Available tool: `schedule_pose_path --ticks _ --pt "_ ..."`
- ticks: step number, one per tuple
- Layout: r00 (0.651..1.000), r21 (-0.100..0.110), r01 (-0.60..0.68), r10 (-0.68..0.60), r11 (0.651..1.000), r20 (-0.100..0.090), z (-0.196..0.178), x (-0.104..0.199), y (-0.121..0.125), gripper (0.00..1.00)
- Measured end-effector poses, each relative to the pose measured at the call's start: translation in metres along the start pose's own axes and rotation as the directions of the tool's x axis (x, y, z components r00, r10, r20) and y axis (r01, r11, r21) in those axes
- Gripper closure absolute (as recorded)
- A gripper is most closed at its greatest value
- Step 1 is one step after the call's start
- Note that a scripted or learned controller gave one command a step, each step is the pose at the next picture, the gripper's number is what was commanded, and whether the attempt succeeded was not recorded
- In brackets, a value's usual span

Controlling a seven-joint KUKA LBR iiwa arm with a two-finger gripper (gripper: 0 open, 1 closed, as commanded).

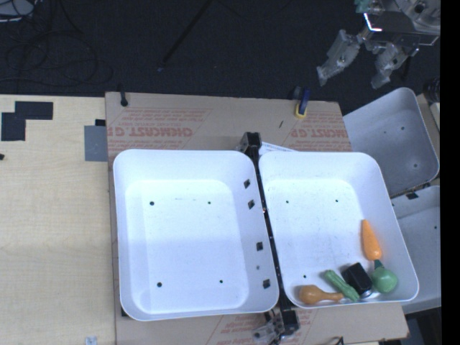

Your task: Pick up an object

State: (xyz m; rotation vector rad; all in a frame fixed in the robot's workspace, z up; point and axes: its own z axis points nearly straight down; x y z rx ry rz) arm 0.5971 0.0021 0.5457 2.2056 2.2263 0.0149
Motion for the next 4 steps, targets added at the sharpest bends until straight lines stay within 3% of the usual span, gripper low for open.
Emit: schedule_pose_path --ticks 1,2,3,4 --pt "1.000 0.019 -0.004 0.004 1.000 0.003 -0.001 -0.003 0.000 1.00" --pt "1.000 0.018 -0.003 0.003 1.000 0.001 0.031 0.075 0.038 1.00" --pt "1.000 0.014 -0.004 0.004 1.000 0.001 0.008 0.124 0.048 1.00" --pt "1.000 0.017 0.001 -0.001 1.000 0.000 0.011 0.228 0.048 1.00"
